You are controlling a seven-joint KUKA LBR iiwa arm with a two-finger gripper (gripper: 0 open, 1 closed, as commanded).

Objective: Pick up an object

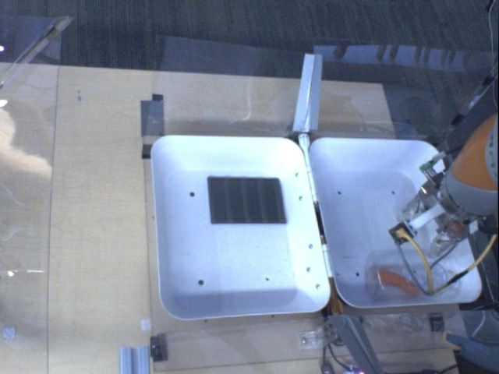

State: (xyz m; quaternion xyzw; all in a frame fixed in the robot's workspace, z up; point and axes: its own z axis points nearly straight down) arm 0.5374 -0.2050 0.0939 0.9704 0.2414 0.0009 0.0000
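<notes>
Low in the right bin [351,170], slim orange object [399,281], gripper [433,223] above it, grip state unreadable

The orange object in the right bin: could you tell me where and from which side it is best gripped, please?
Grip the orange object across its narrow middle, coming from above. It appears long, thin and flat on the right bin's floor near the front wall, so a grasp across its short width probably suits best.

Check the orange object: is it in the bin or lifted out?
In the bin. The orange object lies flat on the right bin's floor near its front edge, below the gripper.
</notes>
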